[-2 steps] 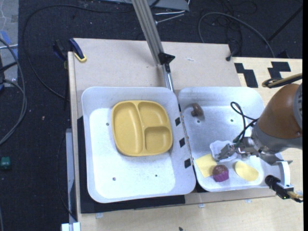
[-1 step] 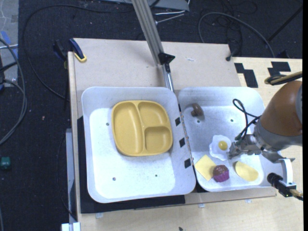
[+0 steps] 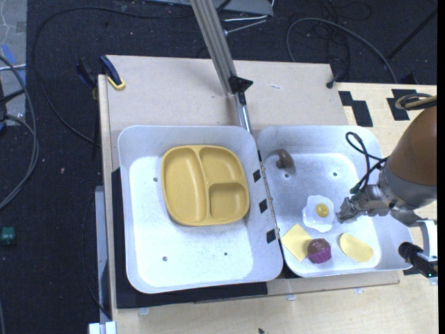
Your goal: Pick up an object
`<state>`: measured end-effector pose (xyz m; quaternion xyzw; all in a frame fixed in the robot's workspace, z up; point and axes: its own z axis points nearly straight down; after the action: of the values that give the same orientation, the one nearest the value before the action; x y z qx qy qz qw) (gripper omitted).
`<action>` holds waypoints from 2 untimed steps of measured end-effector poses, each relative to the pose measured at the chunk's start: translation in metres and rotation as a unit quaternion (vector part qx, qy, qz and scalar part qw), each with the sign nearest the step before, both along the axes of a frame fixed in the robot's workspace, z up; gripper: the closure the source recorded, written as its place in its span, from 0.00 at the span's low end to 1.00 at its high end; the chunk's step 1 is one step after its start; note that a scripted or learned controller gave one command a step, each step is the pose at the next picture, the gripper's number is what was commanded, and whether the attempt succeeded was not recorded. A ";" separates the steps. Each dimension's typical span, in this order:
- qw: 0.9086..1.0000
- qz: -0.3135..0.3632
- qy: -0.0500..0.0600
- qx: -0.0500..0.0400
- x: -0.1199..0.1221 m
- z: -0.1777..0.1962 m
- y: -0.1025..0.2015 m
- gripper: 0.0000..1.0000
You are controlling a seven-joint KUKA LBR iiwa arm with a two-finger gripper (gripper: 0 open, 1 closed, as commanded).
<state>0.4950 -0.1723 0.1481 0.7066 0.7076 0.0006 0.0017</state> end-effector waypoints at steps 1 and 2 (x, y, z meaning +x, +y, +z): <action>1.000 0.001 -0.001 -0.001 0.006 0.062 -0.002 1.00; 1.000 0.001 -0.001 -0.001 0.012 0.106 -0.003 1.00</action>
<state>0.5074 -0.1756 0.2537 0.7058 0.7084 0.0011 0.0031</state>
